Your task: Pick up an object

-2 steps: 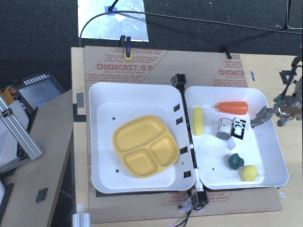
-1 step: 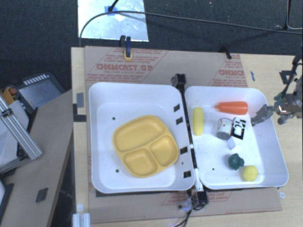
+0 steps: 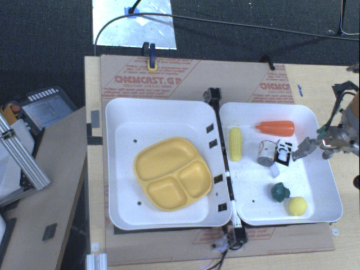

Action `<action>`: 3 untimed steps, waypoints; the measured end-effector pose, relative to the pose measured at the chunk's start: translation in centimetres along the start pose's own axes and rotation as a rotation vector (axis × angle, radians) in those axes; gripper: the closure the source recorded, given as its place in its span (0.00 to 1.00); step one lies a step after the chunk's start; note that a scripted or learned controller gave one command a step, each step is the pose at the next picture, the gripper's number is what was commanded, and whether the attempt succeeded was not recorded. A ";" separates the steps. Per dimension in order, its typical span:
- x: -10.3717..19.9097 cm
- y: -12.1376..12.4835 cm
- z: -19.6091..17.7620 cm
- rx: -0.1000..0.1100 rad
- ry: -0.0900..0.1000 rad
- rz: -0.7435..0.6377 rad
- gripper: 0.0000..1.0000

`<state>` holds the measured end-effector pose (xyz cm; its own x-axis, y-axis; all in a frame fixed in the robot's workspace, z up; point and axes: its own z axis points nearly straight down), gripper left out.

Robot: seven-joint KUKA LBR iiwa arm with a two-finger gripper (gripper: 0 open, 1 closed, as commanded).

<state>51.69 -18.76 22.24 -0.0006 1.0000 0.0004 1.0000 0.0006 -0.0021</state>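
Reaching in from the right edge of the bench (image 3: 185, 72), the arm hangs over the right rim of the right bin (image 3: 325, 173). Its gripper (image 3: 306, 147) points inward toward the middle of that bin, with nothing visibly between its fingers; whether the claw is spread or pressed together cannot be told from this slant, since the fingers show only as a grey blur.

The right bin holds the loose things. A carrot (image 3: 275, 127) lies near the far edge, pointing left. A corn cob (image 3: 235, 143) lies lengthwise along the left wall of the bin. Near the middle sits a small grey cup (image 3: 265, 153) tipped on its side, and just beside it, on its right, a black-and-white box (image 3: 283, 152), which is close to the gripper's tip. A small pale piece (image 3: 274, 172) lies just below the cup. Toward the near right corner a dark green object (image 3: 279, 192) rests next to a lemon (image 3: 297, 206), the two nearly touching.

The left bin (image 3: 121, 122) carries a yellow divided plate (image 3: 171, 173) with three compartments, lying flat and turned at an angle near the middle.

Both bins rest side by side on a printed cardboard sheet (image 3: 169, 77) that covers the bench top. A yellow clamp (image 3: 151, 58) grips the far edge of that sheet. A black cable (image 3: 112, 24) loops across the dark floor beyond the far edge.
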 end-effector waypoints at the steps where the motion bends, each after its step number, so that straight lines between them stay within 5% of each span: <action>1: -0.2 0.1 4.2 -0.001 0.000 0.000 0.00; 2: 0.4 0.2 8.6 -0.001 0.001 -0.001 0.00; 3: 0.3 0.4 7.3 -0.006 -0.002 -0.001 1.00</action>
<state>52.03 -18.44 14.95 -0.0015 1.0000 -0.0016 1.0000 0.0015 0.0035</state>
